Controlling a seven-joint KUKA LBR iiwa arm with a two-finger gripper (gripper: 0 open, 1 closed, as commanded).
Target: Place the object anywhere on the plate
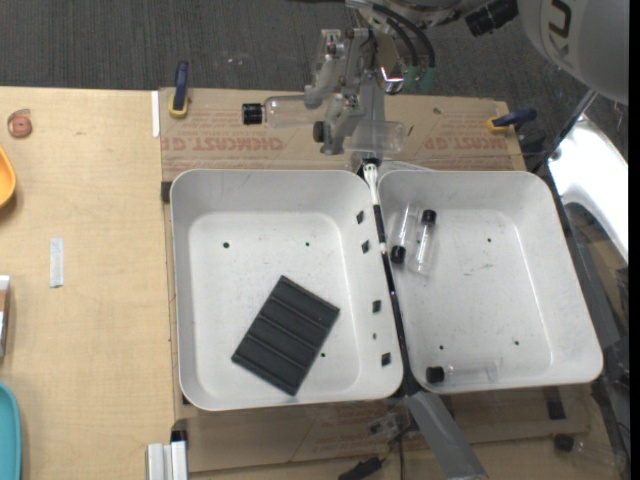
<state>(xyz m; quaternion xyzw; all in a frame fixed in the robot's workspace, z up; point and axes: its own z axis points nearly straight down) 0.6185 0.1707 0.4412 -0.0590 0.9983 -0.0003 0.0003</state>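
Left bin (200,368) carries the dark plate (287,334) at six o'clock. Gripper (345,133) hovers at twelve, clamped on a clear bottle (285,113). Best carry it level, lower over the plate's middle, then release.

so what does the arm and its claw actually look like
The arm is a bulky light-grey casing with dark lettering, and an orange band shows at the top edge. The claw is a bare silver-metal assembly with black cables looping around it and a small black fitting nearby.
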